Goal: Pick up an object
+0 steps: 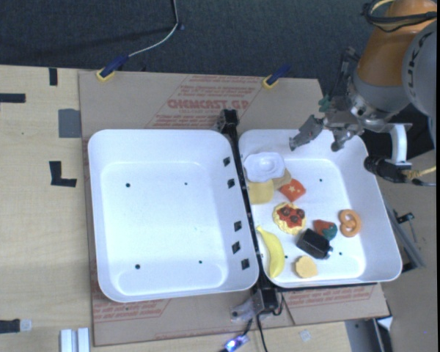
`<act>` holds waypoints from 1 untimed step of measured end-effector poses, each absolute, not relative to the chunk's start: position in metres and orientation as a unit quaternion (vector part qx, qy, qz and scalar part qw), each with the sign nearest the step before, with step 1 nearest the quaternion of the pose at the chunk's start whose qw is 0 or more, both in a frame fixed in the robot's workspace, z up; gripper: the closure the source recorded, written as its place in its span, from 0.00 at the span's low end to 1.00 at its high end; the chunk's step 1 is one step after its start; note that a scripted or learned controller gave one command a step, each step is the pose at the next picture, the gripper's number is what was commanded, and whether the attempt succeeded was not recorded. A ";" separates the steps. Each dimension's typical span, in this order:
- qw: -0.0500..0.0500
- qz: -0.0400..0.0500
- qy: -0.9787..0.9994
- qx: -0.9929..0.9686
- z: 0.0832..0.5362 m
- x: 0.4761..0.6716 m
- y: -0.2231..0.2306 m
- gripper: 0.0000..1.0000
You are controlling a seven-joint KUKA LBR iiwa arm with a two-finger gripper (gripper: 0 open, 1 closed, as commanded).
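The arm enters from the right, its upper part cut off by the picture's edge, orange band showing above the wrist. The gripper hangs over the far rim of the right bin, its two fingers spread apart with nothing between them. All the objects lie in that bin, toward its left and near side: a white cup-like piece against the divider, a pale yellow block just below it, a red-orange piece, a round pizza-like toy, a pretzel, a banana along the near-left wall, a black object partly covering a small red and green item that is hard to make out, and a yellow round piece. The left bin sits beside it, touching at black clips. On the cardboard sheet under the bins, red print reads roughly "CHEMCAST GP"; the smaller lines beneath are illegible. A cable crosses the dark backdrop.
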State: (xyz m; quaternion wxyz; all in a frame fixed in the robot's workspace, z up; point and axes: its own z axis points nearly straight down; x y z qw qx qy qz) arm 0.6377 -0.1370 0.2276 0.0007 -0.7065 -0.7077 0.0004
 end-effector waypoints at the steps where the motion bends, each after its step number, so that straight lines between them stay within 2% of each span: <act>1: -0.001 -0.002 -0.710 -0.704 0.299 0.611 -0.071 0.00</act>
